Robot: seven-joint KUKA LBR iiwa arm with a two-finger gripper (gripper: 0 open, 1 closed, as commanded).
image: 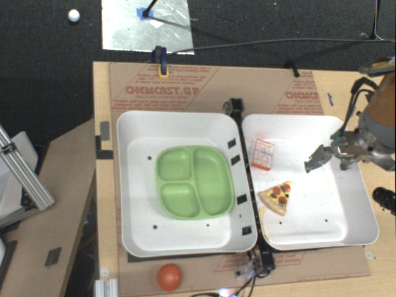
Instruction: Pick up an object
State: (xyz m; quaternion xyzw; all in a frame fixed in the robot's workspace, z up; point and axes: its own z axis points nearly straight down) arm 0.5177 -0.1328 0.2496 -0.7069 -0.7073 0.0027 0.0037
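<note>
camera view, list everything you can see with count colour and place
bins: 2, white, side by side on the bench
divided plate: 1, light green, three compartments, middle of the left bin
pizza slice toy: 1, yellow with red spots, lower left of the right bin
small packet: 1, white with red-orange print, upper left of the right bin, apart from the pizza slice
ball: 1, red-orange, on the board in front of the left bin
small ball: 1, white, on the dark floor at upper left
sheet: 1, silvery, on the floor behind the bench
clamp: 1, blue and yellow, at the board's back edge
arm: 1, grey, reaching in from the right
claw: 1, dark, over the right bin, right of the packet
</note>
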